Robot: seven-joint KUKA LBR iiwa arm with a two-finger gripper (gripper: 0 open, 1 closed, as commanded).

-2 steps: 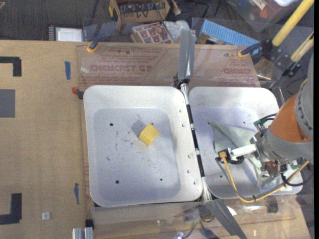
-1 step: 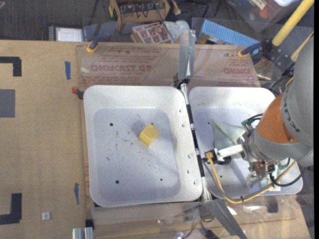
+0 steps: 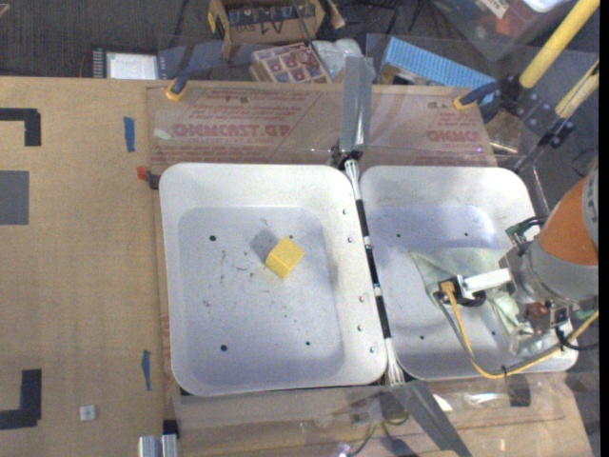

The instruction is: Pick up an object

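Inside left bin (image 3: 190, 208), yellow block (image 3: 284, 257) near centre, over right bin (image 3: 428, 193), hand (image 3: 538, 317), grip state unclear

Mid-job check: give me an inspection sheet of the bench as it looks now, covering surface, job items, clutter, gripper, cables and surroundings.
Surface: left bin and right bin side by side; dark specks on the left bin's floor.
Job's things: one yellow block near the middle of the left bin, lying free.
Clutter: nothing seen in the bins besides the block.
Gripper: gripper low over the right bin's right side, far from the block; nothing visibly held.
Cables: yellow cable loops from the wrist across the right bin's floor.
Surroundings: cardboard sheet with blue tape marks to the left; boxes and cables behind the bins.
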